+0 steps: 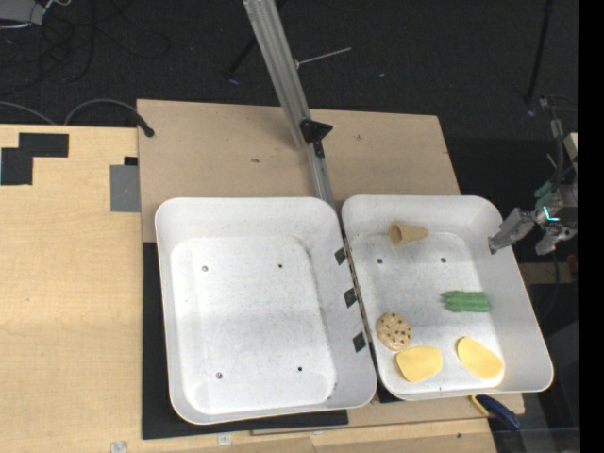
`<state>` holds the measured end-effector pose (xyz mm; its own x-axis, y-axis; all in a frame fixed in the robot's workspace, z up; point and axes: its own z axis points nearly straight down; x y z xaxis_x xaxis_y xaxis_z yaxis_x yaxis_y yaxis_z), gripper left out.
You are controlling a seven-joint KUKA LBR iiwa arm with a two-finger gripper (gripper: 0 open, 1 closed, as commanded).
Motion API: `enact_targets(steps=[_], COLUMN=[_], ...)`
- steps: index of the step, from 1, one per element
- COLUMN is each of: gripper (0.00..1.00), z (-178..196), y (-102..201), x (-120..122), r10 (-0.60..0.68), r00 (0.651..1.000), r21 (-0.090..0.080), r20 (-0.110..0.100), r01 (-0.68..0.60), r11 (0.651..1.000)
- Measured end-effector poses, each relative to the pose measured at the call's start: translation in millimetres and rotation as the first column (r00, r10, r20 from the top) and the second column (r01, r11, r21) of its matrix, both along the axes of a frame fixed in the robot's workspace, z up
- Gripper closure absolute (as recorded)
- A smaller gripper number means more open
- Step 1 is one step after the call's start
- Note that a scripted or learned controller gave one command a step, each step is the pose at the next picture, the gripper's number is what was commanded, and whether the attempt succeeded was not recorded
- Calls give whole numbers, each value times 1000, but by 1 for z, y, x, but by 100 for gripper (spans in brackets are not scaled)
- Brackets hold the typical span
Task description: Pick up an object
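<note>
Five items crowd right bin's front edge.

a robotics lab, by the look of it: a plywood desk carries two shallow white bins clipped side by side, an aluminium rail slants up from the desk's back edge, loose cables trail over dark carpet behind, and black tape patches mark the neighbouring wooden surface.

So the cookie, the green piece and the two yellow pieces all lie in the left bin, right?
Not quite: in the camera view the cookie, green piece and two yellow pieces lie in the right bin.
</note>
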<state>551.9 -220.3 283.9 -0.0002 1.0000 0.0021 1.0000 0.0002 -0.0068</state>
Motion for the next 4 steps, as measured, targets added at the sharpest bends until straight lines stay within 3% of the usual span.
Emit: enact_targets(steps=[1, 4], gripper=[0, 0], z=[3, -148], y=[0, 7], x=[1, -14], r10=[1, 0], r00=[1000, 1000], r21=[-1, 1], r20=[5, -1], r01=[-1, 0], r11=[1000, 1000])
